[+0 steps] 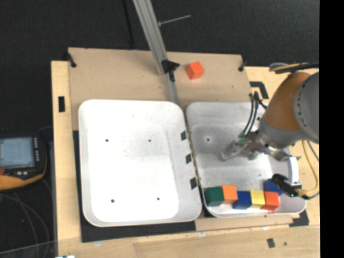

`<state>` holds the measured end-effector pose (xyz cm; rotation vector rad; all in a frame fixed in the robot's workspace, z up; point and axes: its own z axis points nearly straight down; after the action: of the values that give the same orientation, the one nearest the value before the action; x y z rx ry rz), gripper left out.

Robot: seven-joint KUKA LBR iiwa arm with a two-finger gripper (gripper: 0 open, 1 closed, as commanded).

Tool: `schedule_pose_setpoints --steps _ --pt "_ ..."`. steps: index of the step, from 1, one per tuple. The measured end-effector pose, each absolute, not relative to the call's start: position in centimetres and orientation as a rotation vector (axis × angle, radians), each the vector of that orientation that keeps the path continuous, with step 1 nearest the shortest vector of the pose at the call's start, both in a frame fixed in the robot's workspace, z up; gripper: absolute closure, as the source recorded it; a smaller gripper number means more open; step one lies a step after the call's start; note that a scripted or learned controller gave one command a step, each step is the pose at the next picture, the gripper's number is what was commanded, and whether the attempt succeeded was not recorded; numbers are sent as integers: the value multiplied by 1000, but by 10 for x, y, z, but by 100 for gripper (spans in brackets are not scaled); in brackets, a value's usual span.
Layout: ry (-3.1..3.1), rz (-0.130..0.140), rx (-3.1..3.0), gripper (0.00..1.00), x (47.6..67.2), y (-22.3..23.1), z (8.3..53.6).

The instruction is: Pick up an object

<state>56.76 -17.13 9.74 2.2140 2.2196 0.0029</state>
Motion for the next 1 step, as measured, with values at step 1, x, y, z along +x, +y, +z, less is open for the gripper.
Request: schedule_pose_setpoints --steps 1 --pt "2223 -2 2218 0 558 -163 99"
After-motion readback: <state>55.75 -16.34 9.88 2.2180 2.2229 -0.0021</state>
